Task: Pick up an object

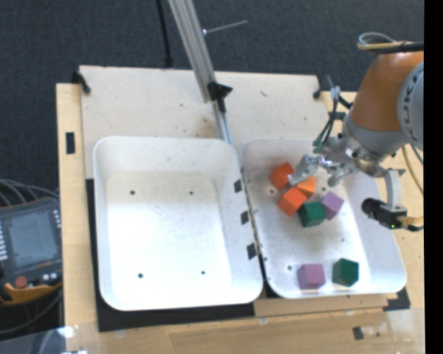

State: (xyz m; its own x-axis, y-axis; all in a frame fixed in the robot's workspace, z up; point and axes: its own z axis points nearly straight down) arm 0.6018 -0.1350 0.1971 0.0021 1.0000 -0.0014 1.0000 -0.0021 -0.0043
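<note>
Gripper point(308, 169) sits low in the right bin point(376, 268), over the cluster of blocks. Its tip is a blur of metal against the orange blocks, so whether it is spread or closed, and whether it has anything, I cannot tell.

Likely target: the orange block point(293, 200) right under the tip, touching or nearly so. A 2nd orange block point(282, 175) lies just left of the tip. A dark green block point(311, 214) and a purple block point(331, 204) press against the lower right of the cluster.

Handling, as a guess: small rigid cubes, light, flat-faced, probably foam or wood, not fragile. Best hold is across 2 opposite flat faces. The orange block looks turned at an angle, so a corner pinch could make it twist out.

Room: the cluster is tight, 4 blocks touching or almost, little gap for a finger to drop between. Nudging neighbours seems likely. The bin's left wall is near the 2nd orange block. Further toward the near rim, a 2nd purple block point(311, 275) and a 2nd green block point(345, 271) sit well apart from the tip, with open floor around them, easier picks. Left bin point(111, 161) is well clear.
</note>
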